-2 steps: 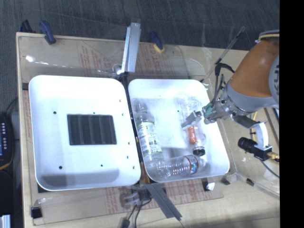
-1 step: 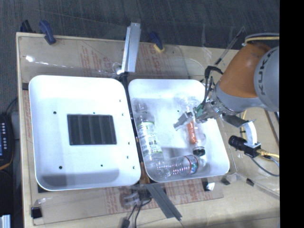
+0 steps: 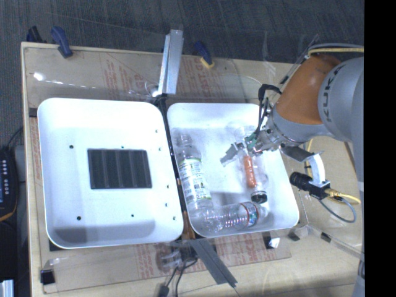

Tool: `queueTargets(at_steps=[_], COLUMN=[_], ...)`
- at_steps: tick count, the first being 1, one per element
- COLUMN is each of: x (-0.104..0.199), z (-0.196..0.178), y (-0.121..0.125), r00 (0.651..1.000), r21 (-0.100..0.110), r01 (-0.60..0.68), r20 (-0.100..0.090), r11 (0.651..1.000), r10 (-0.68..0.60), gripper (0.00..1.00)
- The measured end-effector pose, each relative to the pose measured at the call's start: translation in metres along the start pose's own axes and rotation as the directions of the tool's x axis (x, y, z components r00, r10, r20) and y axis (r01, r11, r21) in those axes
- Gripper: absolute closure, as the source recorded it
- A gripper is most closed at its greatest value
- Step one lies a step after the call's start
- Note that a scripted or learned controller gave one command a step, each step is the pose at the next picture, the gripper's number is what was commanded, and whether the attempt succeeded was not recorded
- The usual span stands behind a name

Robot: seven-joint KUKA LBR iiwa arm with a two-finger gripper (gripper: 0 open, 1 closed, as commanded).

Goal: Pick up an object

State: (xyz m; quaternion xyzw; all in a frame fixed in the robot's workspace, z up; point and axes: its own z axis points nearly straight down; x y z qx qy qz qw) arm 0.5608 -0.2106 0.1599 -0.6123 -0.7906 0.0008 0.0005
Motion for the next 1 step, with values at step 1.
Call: queueTargets(at_steps=[1], x=[0.0022], z=[-0.0129], y=[-0.0048], r00=[0.998], r21=[-0.002], r01=[0.062], r20=[0.001], r11=[0.998], r10=[-0.062], gripper=[0.0])
